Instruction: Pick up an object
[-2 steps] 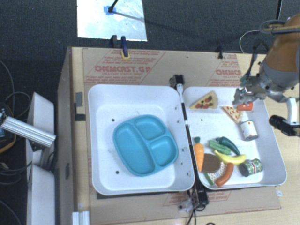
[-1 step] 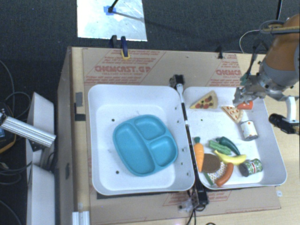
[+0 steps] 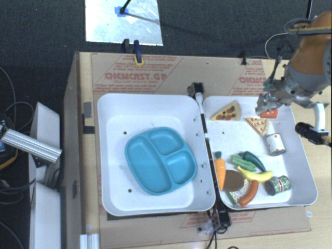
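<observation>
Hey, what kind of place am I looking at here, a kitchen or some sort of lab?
Most likely a robotics lab bench, not a kitchen: a robot arm reaches over two white bins, the food looks like toys, and loose cables lie on dark carpet.

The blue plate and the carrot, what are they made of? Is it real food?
The blue plate looks like smooth moulded plastic: even colour, rounded dividers, soft sheen. The carrot seems to be toy plastic too, plain flat orange with a neat green top, so probably not real food.
</observation>
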You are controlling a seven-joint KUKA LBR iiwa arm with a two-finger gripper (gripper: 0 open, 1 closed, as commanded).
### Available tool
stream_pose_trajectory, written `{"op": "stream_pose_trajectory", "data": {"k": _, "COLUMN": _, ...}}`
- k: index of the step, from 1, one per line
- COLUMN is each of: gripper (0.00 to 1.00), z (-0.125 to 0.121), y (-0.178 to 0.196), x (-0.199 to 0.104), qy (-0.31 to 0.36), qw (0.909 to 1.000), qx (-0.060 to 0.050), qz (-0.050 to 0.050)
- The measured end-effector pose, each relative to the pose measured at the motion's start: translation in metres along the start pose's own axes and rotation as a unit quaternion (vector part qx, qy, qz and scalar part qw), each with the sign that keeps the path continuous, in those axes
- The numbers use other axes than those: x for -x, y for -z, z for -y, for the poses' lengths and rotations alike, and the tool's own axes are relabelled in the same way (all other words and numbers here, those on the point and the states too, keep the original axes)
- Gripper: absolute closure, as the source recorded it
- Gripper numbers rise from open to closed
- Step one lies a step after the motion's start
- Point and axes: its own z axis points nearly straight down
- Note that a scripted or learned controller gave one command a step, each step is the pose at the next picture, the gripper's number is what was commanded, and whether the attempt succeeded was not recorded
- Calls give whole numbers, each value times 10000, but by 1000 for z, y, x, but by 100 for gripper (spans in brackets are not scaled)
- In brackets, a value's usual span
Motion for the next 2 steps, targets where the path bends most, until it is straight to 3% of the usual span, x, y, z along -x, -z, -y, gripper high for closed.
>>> {"op": "stream_pose_trajectory", "data": {"k": 1, "gripper": 100, "z": -6, "y": 1, "x": -19, "qy": 2, "qw": 10000, "qx": 0, "qz": -2}}
{"op": "stream_pose_trajectory", "data": {"k": 2, "gripper": 100, "z": 23, "y": 2, "x": -45, "qy": 6, "qw": 10000, "qx": -7, "qz": -5}}
